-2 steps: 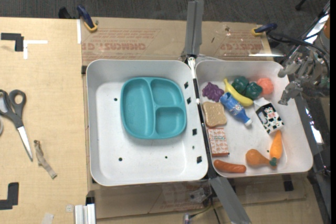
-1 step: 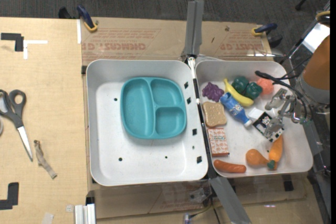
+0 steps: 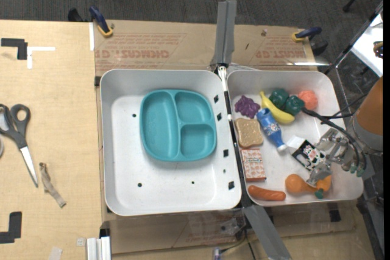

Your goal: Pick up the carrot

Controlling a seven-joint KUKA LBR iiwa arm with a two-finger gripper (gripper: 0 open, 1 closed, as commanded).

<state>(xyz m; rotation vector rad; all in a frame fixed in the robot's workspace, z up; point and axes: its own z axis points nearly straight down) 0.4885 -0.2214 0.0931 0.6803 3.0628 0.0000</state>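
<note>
Carrot (image 3: 297,184): orange, green stub at its right end, lying on the floor of the right bin (image 3: 277,73), in that bin's front-right corner.

Left to right, all placed against the right bin:
- Scissors (image 3: 21,137) well to its left, out on the bench. Irrelevant.
- Left bin (image 3: 116,149) butts against its left wall and holds a teal divided plate (image 3: 178,125). Not involved.
- Inside the right bin, left side: bread slice (image 3: 248,132), then a red box (image 3: 253,165) in front of it, and a reddish sausage (image 3: 266,193) against the front wall. The sausage sits just left of the carrot.
- Inside, right of centre: a black-and-white card (image 3: 306,154), just behind the carrot.
- Gripper (image 3: 319,177) is down in the front-right corner, over the carrot's right, stub end. It looks to be at or touching it.

Pincer state: cannot tell, since the slanted view and wrist clutter hide it. So no confirmed hold.

Step, my read: the grasp itself, at the bottom of the descent, not the lift.

Next move calls for: a firm close across the carrot's narrow width, then a straight vertical lift. Contact sits off-centre toward the stub, so expect the fat end to droop or pivot. Keep clear of the sausage, the card and the bin's front wall.
</note>
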